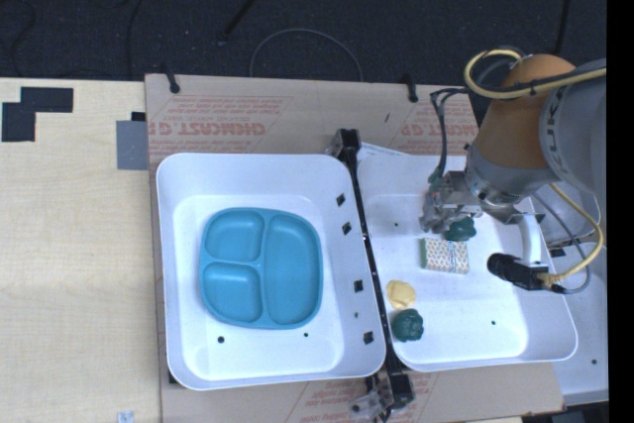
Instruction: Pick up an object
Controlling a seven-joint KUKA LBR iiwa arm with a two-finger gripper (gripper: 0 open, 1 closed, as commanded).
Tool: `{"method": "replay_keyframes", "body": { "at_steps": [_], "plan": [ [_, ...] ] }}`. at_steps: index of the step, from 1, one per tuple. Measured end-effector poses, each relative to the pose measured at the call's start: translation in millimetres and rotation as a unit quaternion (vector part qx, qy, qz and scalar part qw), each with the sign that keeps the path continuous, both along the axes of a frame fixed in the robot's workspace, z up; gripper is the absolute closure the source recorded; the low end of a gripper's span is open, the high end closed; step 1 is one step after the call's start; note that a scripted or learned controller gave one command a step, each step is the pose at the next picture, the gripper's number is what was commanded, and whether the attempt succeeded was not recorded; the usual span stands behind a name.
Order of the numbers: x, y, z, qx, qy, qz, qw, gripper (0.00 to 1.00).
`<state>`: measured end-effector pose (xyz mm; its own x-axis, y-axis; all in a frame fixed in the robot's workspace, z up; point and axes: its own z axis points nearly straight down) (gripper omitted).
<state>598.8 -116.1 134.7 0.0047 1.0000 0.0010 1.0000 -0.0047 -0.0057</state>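
Observation:
My gripper [443, 210] hangs low over the back part of the right bin [495, 337], on the grey arm with its orange band [525, 119]. A small teal object [460, 231] lies right under its tip, touching or nearly touching it; whether it is gripped is hidden. Just in front lies a square patterned pad [446, 256]. Nearer the bin's front left are a yellow lump [400, 293] and a dark green lump [406, 324].
The left bin [183, 193] holds a blue divided plate [263, 266]. A black divider rail [359, 243] runs between the bins. A black fitting on a yellow cable [517, 271] hangs over the right bin's right side.

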Motion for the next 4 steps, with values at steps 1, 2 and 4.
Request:
{"method": "replay_keyframes", "body": {
  "at_steps": [1,2,4],
  "plan": [
    [4,-7,61,-0.0009,-0.004,0.000,1.0000,1.00],
    [4,-9,101,-0.0006,-0.003,0.003,1.0000,1.00],
    [-2,94,96,0.0002,-0.001,0.004,1.0000,1.00]
  ]
}}
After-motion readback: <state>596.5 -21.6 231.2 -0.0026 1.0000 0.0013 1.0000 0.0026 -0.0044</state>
